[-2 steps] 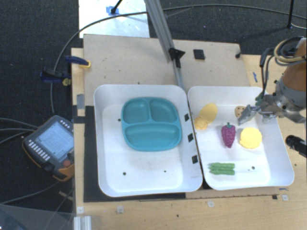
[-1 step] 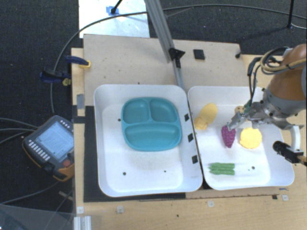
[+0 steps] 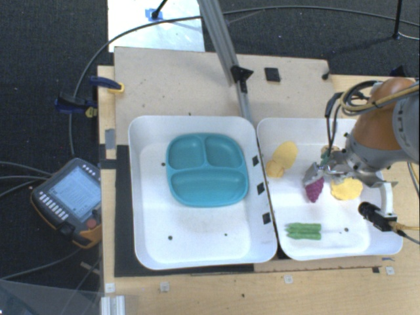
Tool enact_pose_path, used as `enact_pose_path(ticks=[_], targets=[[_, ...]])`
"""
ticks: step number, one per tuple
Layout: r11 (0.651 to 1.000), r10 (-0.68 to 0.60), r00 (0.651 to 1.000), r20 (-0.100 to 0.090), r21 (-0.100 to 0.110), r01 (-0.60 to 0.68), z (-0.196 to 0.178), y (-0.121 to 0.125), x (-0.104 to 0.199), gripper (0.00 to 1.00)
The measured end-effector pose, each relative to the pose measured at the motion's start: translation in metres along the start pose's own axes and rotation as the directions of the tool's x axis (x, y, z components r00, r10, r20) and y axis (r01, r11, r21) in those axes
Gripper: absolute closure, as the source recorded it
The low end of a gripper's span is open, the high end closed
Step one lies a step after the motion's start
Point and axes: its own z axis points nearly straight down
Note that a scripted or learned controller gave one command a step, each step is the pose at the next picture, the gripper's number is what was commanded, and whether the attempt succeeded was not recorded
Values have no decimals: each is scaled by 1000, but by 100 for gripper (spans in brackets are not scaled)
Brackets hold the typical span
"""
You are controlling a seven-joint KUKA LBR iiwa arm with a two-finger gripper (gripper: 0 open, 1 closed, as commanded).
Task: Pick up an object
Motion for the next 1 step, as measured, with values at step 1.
enact_pose_path(ticks=[1], targets=[[1000,1,1000,1,-5,-1,14,2,-1,0]])
